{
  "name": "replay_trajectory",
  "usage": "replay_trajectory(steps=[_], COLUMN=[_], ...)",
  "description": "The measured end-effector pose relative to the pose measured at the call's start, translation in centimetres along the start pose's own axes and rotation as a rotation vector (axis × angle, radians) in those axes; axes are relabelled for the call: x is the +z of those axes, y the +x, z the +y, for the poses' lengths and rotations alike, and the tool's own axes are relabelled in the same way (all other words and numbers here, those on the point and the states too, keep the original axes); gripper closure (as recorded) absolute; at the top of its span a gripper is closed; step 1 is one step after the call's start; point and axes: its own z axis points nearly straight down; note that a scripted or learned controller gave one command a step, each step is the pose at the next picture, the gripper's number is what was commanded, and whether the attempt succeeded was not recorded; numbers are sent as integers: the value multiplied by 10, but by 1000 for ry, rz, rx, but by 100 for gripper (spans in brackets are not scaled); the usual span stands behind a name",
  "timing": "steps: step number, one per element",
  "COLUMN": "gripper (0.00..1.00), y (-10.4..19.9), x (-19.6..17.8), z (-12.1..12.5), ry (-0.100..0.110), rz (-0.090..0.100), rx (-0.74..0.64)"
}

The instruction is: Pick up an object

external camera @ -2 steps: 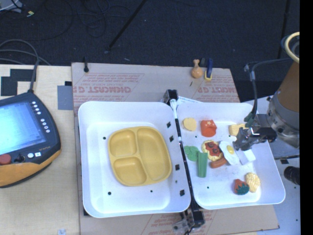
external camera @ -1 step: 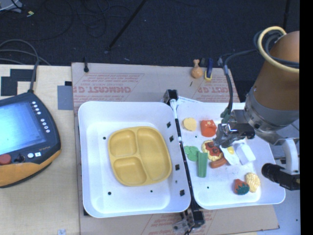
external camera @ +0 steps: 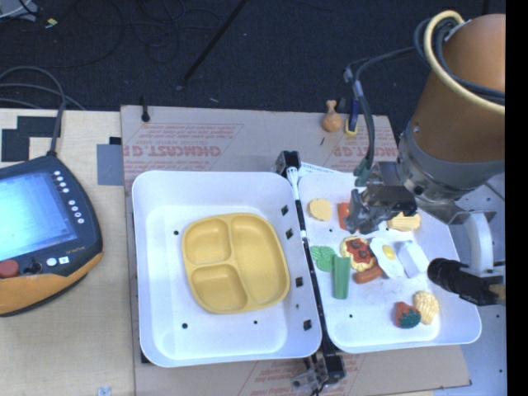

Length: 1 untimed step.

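A cardboard sheet [external camera: 206, 139] printed with mirrored lettering, roughly "CHEMCAST", covers the desk; dark floor with cables lies beyond its far edge. The left bin [external camera: 157, 221] holds a yellow divided plate [external camera: 235, 262]. The jaws [external camera: 363, 213] hover over toy food [external camera: 360, 254] in the right bin [external camera: 462, 328]; their state cannot be told. A teach pendant [external camera: 41, 229] sits left.

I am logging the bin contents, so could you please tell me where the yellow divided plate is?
The yellow divided plate lies in the middle of the left white bin, across the central divider from the toy food in the right white bin.
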Motion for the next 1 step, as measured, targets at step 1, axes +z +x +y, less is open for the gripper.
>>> replay_trajectory(steps=[1], gripper=[100], y=[-1], x=[-7], z=[0], ry=[7], rz=[-2], rx=[-1])
